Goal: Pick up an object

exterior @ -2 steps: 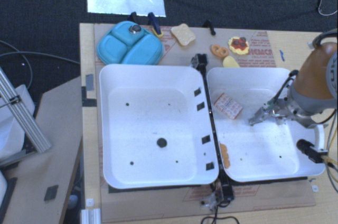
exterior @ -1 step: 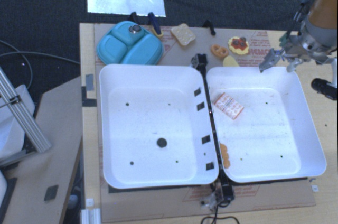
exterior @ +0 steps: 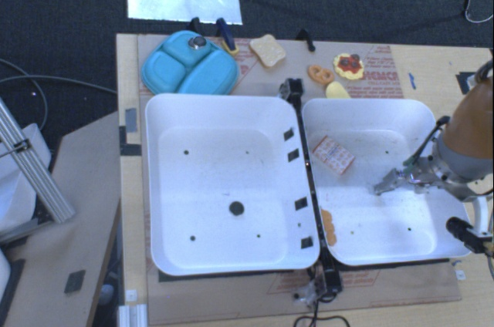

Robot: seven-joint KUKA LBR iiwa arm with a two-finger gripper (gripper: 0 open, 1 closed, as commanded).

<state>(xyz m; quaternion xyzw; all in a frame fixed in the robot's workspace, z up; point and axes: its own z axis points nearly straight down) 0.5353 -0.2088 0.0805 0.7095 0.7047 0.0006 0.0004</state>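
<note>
- My fingers (exterior: pixel 384 186) hang low over the right bin (exterior: pixel 363 111), near its middle, with my grey arm (exterior: pixel 471 133) and its orange band reaching in from the right edge.
- From this slanted view the tips blur together into one grey point, so I cannot tell how far apart they stand, and I see nothing between them.
- A pink patterned cracker (exterior: pixel 333 155) lies flat on the floor of the right bin, just to the upper left of my fingers and apart from them.
- A small orange piece (exterior: pixel 328 226) sits against the right bin's left wall, near the front.
- The left bin (exterior: pixel 166 163) holds a small dark disc (exterior: pixel 236 207).
- Behind the bins on the surface (exterior: pixel 386 67): a blue divided plate (exterior: pixel 189 64), a toast slice (exterior: pixel 268 50), a pretzel (exterior: pixel 319 74), a small tart (exterior: pixel 349 65).
</note>
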